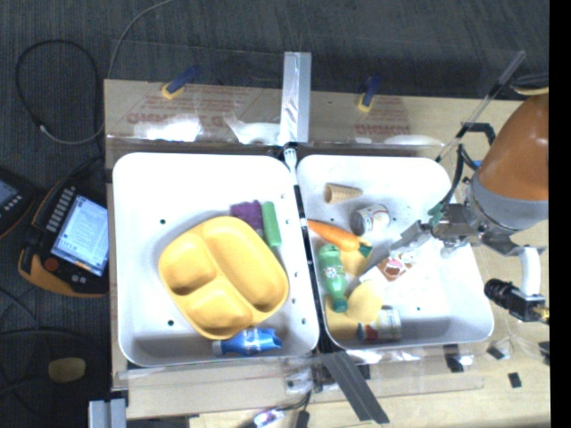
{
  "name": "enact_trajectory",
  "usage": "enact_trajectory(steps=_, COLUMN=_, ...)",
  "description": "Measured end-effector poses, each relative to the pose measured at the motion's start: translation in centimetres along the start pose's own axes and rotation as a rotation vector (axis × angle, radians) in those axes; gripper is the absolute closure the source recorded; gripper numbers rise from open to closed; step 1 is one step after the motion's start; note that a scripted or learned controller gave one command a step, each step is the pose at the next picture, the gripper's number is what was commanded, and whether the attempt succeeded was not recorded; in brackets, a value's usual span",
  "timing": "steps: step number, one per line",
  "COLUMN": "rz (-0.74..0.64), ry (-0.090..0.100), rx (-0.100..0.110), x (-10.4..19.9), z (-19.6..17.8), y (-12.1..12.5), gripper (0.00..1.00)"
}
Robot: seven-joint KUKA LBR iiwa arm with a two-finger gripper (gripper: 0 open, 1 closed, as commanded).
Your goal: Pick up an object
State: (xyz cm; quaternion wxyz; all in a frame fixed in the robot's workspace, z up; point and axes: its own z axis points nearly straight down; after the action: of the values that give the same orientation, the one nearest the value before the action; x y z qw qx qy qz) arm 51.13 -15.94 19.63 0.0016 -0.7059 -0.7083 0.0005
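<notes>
Over the right bin (464, 319), reaching in from the right: grey arm (500, 205) with orange band, ending in the gripper (385, 253), slanted down toward the bin's middle. Spread or pressed together: cannot tell at this angle and blur.

Just below and right of the gripper tip: small red-and-white packet (398, 267), lying on the bin floor. Touching the tip or merely beside it: cannot tell. Not seen pinched.

Just left of the tip: yellow piece (354, 259), and beyond it green bottle (332, 275), lying lengthwise near the wall between the bins.

Above and left of the tip: orange carrot (335, 234), slanted, close to the bottle's upper end.

Above the tip, near: silver can (370, 218). Further above: tan cone (343, 192), on its side, well apart from the gripper.

Below the tip: pale yellow fruit (362, 302), touching the bottle's lower end. Below that, near the front wall: dark-labelled tin (382, 325), on its side.

Far left of the gripper, across the dividing wall, in the left bin (143, 239): yellow divided plate (223, 276), tilted. Along its upper edge: purple item (248, 210) and green marker (270, 225), side by side. At its lower edge: blue can (250, 341), on its side.
</notes>
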Motion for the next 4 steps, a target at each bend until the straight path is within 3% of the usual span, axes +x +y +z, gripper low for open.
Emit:
enact_trajectory(steps=1, rz=0.001, ry=-0.007, rx=-0.018, x=4.0, z=10.6, y=6.2, gripper=0.0)
enact_trajectory(steps=2, rz=-0.169, ry=-0.007, rx=-0.02, x=2.3, z=10.5, y=1.5, gripper=0.0)
enact_trajectory(steps=3, rz=0.019, ry=-0.005, rx=-0.015, x=5.0, z=10.6, y=7.6, gripper=0.0)
enact_trajectory(steps=4, rz=-0.012, ry=-0.004, rx=-0.015, x=3.6, z=10.6, y=0.5, gripper=0.0)
